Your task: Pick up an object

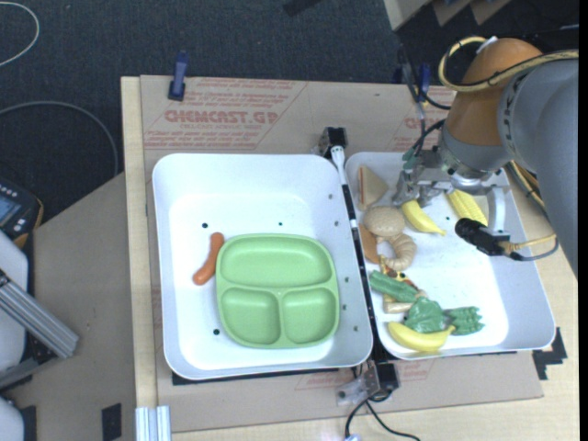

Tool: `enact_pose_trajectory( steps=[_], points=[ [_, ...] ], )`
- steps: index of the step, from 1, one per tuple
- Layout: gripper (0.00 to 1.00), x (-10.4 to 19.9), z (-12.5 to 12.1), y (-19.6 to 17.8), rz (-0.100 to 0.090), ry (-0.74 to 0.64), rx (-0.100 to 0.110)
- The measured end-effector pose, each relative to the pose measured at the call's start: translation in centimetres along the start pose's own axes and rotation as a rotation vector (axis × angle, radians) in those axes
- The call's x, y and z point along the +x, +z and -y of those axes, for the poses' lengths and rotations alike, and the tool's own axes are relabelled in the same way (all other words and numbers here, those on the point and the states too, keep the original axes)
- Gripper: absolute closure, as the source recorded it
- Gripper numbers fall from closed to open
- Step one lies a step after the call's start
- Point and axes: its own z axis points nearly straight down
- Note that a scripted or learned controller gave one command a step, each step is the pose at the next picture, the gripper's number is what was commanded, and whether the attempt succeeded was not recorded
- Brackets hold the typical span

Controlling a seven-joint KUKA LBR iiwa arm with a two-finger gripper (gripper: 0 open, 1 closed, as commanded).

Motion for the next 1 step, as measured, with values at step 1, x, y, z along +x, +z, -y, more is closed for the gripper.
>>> enact_pose_trajectory(
  steps=[1],
  points=[
    [1.0, -0.88, 0.38, -10.4, 0.002, 0.001, -0.006]
  ],
)
